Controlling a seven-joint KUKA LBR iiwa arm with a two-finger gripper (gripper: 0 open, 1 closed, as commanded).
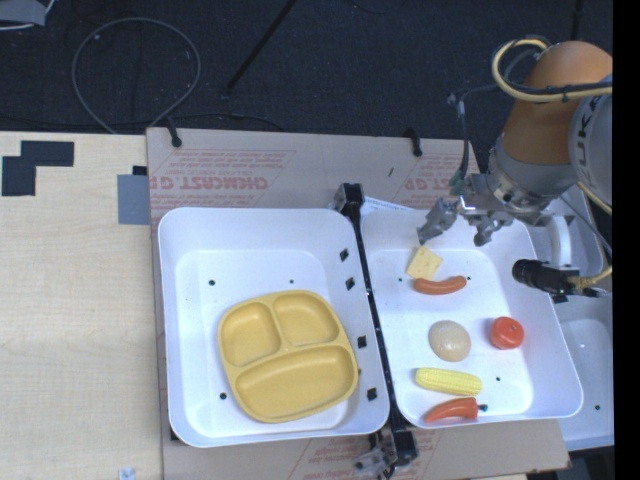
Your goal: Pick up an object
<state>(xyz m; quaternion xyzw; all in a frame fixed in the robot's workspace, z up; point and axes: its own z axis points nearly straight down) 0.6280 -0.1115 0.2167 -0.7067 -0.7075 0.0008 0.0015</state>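
A yellow divided plate (288,353) is set in the left bin (166,268), far left of the gripper (458,231). Cardboard (250,173) is spread underneath.

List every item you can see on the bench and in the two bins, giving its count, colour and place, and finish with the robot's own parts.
Bins: 2, white, side by side on the bench.
Divided plate: 1, yellow, in the left bin.
Cheese wedge: 1, pale yellow, top of the right bin.
Sausage: 1, orange-red, just below the cheese wedge.
Egg: 1, beige, middle of the right bin.
Tomato: 1, red, right of the egg.
Corn cob: 1, yellow, below the egg.
Chilli pepper: 1, red, bottom edge of the right bin.
Arm: 1, grey with orange band, upper right.
End effector: 1, grey, open, above the right bin's top edge.
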